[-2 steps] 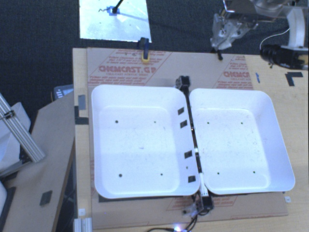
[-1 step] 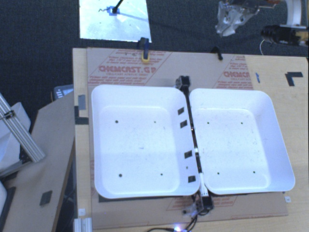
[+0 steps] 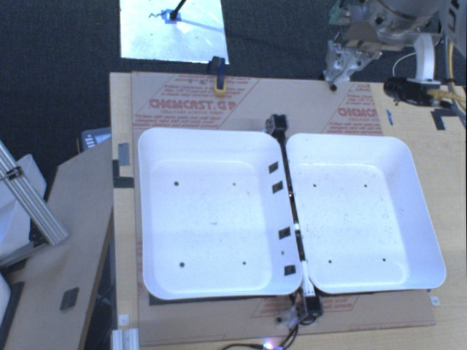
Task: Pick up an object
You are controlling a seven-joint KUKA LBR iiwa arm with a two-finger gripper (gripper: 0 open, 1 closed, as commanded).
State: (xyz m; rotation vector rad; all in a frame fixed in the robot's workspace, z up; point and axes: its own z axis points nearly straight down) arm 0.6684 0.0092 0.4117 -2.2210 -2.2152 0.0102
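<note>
The end effector (image 3: 338, 68) hangs from the grey arm (image 3: 398, 9) over the back edge of the table (image 3: 182, 104), above the red-printed brown board and just off the rear rim of the nearer bin (image 3: 422, 195). It points down and a little toward the picture's left. Whether it is open or closed cannot be told from here, and nothing can be seen gripped in it. Toward the camera from it lies the nearer bin, whose white floor shows a few small dark dots and faint specks. The farther bin (image 3: 149, 195) sits beyond that, down and to the left of the end effector, touching the first along a shared seam. Its floor shows the same few dark dots. A row of small black clips (image 3: 277, 187) runs along that seam, starting at a black fitting (image 3: 276, 124) that is down-left of the end effector and near it. At the seam's front end, well apart from the end effector, is a knot of cables (image 3: 303, 313). Which thing is to be picked, and where it lies, I cannot tell. Level with the end effector and well to its left, a blue and yellow clamp (image 3: 217, 76) grips the board's back edge. Behind the clamp lies a shiny metal sheet (image 3: 171, 20). Just to the end effector's right a white cable (image 3: 425, 57) loops down beside a black part (image 3: 408, 90).
</note>
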